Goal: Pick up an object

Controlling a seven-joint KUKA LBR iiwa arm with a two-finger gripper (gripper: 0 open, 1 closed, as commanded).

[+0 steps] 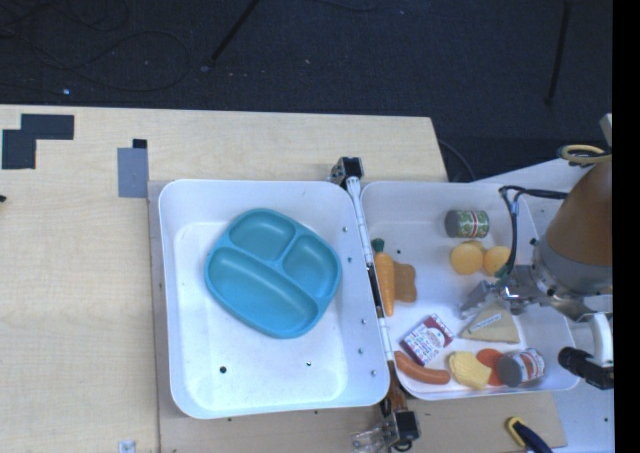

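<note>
Reaches in from the right, grey with the orange band, and sits low over the right bin (420,199). Gripper (490,296) down among the toy food, just above the pale cheese wedge (492,327) and seemingly touching its upper edge. Spread or closed? Cannot tell from this slant. No sign of anything clamped or raised.

So, by the look of it: approach done, descent done, grasp not confirmed, lift not yet made. Most of the real work left, then.

Likely target, judging by position alone: that cheese wedge, lying flat on the bin floor near the right side. Close neighbours worth noting: two yellow-orange fruits (466,258) just above the gripper, a small tin can (467,224) further up, a red packet (427,339) to the left, a sausage (422,372) along the lower rim. Over by the divider, a carrot (384,281) beside a brown slice (404,281), well apart from the action.

Across in the left bin (165,241), a blue divided plate (272,271), flat and untouched.

Left to do: close on something, raise it clear of the bin.
</note>
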